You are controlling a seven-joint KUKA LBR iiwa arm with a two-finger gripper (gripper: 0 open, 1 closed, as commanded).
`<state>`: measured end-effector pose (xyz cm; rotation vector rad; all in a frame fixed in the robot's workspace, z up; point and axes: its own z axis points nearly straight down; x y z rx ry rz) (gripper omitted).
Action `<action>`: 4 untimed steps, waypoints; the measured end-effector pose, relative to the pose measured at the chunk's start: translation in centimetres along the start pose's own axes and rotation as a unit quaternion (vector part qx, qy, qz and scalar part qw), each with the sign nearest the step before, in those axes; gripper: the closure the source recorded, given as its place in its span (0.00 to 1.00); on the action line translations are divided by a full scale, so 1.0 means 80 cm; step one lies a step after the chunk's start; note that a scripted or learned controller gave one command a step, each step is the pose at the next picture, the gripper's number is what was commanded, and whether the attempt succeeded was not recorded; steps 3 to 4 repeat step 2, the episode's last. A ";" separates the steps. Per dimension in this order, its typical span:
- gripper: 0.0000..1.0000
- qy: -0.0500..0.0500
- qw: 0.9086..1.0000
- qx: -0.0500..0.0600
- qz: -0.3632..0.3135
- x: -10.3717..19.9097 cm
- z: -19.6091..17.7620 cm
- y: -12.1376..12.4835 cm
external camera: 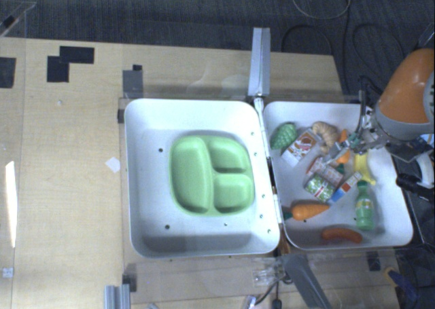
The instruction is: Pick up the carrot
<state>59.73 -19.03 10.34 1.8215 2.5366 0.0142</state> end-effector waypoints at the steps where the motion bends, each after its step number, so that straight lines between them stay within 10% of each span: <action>1: 1.00 -0.002 1.000 -0.005 0.000 0.000 -0.016 0.005; 2: 1.00 0.002 0.997 0.006 0.072 -0.014 -0.124 0.014; 4: 1.00 0.002 0.997 0.006 0.072 -0.014 -0.124 0.014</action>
